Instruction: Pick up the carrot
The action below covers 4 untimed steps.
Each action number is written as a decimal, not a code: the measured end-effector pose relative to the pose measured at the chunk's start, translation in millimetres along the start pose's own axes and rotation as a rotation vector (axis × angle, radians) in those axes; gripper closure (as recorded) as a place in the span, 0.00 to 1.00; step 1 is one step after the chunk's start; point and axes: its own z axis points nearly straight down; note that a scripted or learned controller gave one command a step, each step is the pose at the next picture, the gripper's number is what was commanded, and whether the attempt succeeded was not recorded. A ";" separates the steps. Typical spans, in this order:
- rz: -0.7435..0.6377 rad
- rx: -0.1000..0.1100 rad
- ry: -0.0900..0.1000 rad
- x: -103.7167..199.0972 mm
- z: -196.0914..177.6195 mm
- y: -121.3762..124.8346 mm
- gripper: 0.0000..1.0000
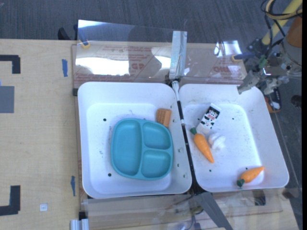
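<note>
Two toy carrots lie in the right bin (273,143). One carrot (203,147) is near the bin's left wall, its green top pointing up-left. A second, shorter carrot (251,175) rests in the front right corner. My gripper (262,78) hovers over the bin's far right corner, well apart from both carrots, with nothing visibly in it.
A small black-and-white carton (209,118) and a white lump (218,142) sit close to the first carrot. The left bin (91,128) holds a teal divided plate (142,148) and a tan bread-like piece (163,116). A clear panel (124,51) stands behind the bins.
</note>
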 end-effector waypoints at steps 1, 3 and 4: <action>0.025 0.013 0.003 51.0 135.7 -62.6 0.00; -0.366 0.001 0.001 139.1 63.2 -104.2 0.00; -0.618 0.000 0.001 147.2 63.1 -120.5 0.00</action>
